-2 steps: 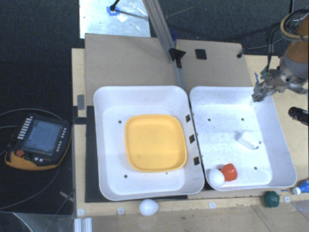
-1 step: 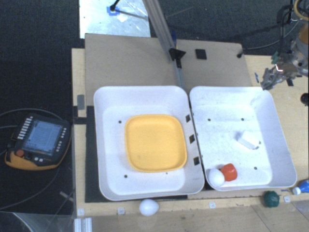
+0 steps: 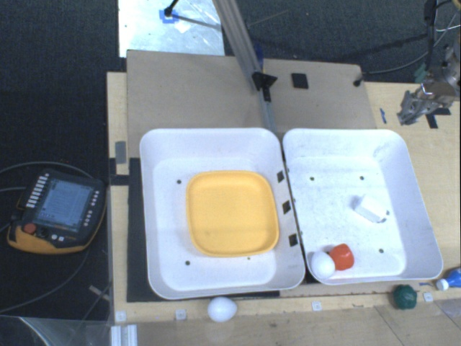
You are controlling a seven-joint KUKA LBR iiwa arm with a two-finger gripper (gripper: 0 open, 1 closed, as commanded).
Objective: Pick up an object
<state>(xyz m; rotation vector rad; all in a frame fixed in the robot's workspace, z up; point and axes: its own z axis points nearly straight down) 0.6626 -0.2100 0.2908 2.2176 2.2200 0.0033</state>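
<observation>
The right bin (image 3: 403, 193) holds a small white block (image 3: 370, 210) near its middle. An orange cup-like piece (image 3: 342, 256) and a white ball (image 3: 322, 265) sit together at its near left corner. A square yellow plate (image 3: 233, 213) lies flat in the left bin (image 3: 162, 193). My gripper (image 3: 415, 109) hangs at the far right, beyond the right bin's back right corner and over the bench, well away from every object.
A white egg-shaped object (image 3: 222, 309) lies on the bench in front of the left bin. A dark green ball (image 3: 404, 296) and a blue item (image 3: 451, 279) lie off the right bin's near right corner. A teach pendant (image 3: 57, 209) rests far left.
</observation>
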